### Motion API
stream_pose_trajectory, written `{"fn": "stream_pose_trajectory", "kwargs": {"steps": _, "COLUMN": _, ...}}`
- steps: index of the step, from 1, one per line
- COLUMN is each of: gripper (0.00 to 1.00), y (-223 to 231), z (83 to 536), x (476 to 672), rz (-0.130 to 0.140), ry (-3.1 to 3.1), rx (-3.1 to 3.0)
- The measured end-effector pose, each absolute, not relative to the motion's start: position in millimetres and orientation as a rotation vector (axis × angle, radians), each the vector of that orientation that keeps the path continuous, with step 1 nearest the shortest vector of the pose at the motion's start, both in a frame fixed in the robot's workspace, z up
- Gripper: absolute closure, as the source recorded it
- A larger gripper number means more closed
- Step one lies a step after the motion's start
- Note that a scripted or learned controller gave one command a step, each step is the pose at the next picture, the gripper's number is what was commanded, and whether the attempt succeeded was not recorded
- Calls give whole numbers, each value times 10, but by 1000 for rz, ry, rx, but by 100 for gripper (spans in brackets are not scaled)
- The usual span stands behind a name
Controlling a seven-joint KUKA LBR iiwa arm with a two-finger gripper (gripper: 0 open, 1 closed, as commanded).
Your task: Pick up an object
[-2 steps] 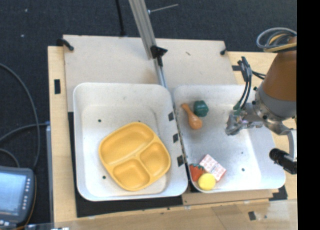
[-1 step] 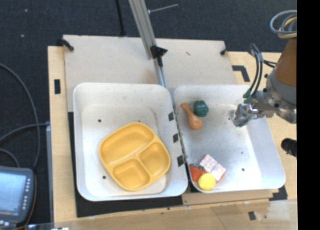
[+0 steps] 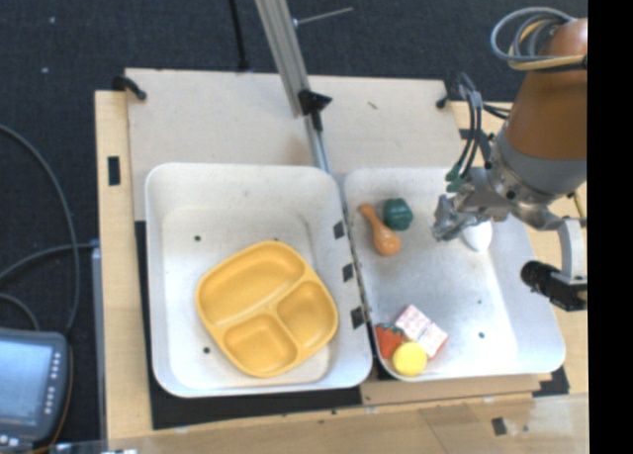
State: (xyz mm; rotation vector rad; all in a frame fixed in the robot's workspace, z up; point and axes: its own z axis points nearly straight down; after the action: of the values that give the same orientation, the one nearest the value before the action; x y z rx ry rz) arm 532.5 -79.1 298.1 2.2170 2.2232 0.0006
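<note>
The beige worktop (image 3: 227,116) carried two white bins. The end effector (image 3: 457,223) hovered over the right bin (image 3: 514,338) beside a white egg-shaped object (image 3: 479,235); its grip state could not be determined.

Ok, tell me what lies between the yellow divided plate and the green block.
In the camera view, the bins' adjoining rims and the tan wooden pin lie between the yellow divided plate and the green block.

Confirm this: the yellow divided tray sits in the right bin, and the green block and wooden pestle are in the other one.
Wrong bin. The camera view shows the yellow tray in the left bin; the green block and pestle lie in the other, right bin.
</note>
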Motion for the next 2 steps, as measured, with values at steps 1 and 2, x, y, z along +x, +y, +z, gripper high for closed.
{"fn": "stream_pose_trajectory", "kwargs": {"steps": 1, "gripper": 100, "y": -270, "z": 2967, "x": 5492, "rz": 2, "ry": 2228, "rx": 2213}}
{"fn": "stream_pose_trajectory", "kwargs": {"steps": 2, "gripper": 100, "y": 181, "z": 2746, "x": 5722, "rz": 0, "ry": 2227, "rx": 2214}}
